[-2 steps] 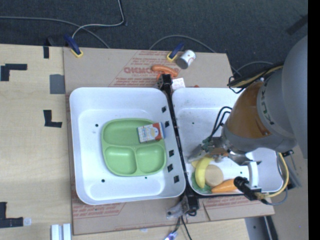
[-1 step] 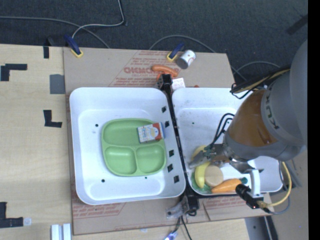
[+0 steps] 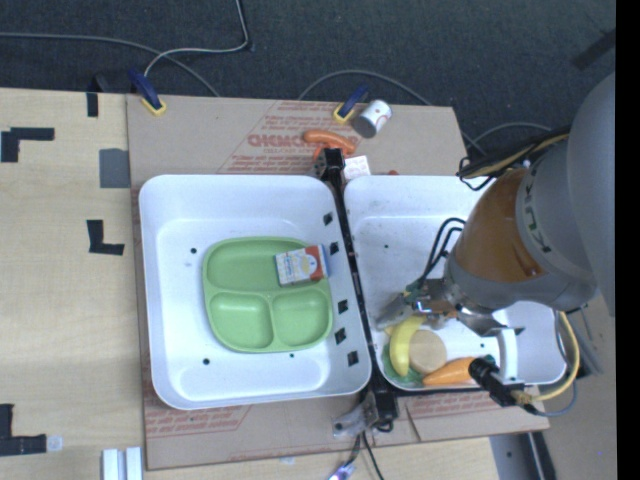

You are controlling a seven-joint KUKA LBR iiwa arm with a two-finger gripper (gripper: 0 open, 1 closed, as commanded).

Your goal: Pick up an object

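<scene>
A small cluster of toy food lay at the near end of the right bin (image 3: 400, 203): a yellow banana-like piece (image 3: 399, 349), a tan round piece (image 3: 428, 350) touching it, and an orange carrot (image 3: 449, 373) just below them, with something green at the edge of the pile that was too small to name. The gripper (image 3: 428, 306) hung directly above this cluster, its dark metal parts just over the yellow piece; whether its fingers were spread or pressed together could not be told from this angle, and nothing was visibly held between them. Behind the gripper, the grey arm with its orange band (image 3: 497, 230) covered much of the right bin. To the far side of the fingers, across the dividing wall, the left bin (image 3: 165, 268) held a green divided tray (image 3: 265, 296), and a small white carton (image 3: 300, 266) rested on the tray's upper right compartment. Both bins sat on a sheet of brown cardboard (image 3: 200, 138) clamped by blue-and-yellow clips (image 3: 148, 92) at its far edge, beside a small white cylinder (image 3: 371, 118). The cardboard lay on a pale wooden bench (image 3: 50, 298) marked with black tape (image 3: 27, 140), and dark carpet (image 3: 420, 28) with loose cables ran beyond it.
</scene>
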